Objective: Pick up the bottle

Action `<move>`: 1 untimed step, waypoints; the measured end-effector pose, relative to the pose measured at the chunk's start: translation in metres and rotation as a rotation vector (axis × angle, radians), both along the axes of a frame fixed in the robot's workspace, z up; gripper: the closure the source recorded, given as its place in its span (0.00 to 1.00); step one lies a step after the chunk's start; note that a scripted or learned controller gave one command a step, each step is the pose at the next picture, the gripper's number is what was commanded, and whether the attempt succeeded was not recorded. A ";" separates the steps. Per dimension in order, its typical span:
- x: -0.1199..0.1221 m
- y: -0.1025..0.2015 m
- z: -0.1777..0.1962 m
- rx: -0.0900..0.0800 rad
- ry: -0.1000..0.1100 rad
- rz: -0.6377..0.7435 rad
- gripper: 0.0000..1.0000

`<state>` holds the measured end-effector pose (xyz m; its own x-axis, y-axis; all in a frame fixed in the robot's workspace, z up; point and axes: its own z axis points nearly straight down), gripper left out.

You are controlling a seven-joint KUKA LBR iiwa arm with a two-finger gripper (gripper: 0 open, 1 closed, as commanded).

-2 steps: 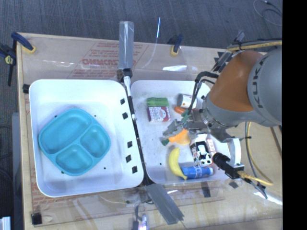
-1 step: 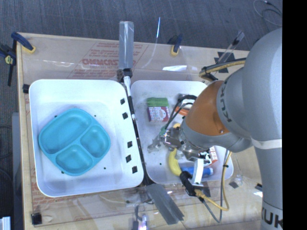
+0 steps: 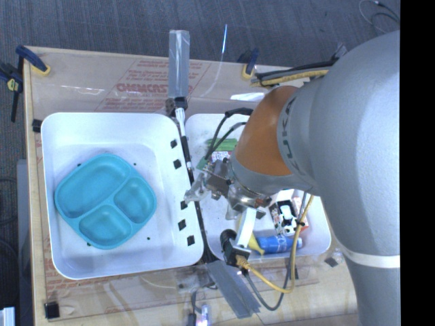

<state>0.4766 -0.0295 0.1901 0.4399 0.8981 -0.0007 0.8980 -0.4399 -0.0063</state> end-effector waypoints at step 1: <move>0.000 0.076 -0.001 -0.002 0.002 -0.199 0.00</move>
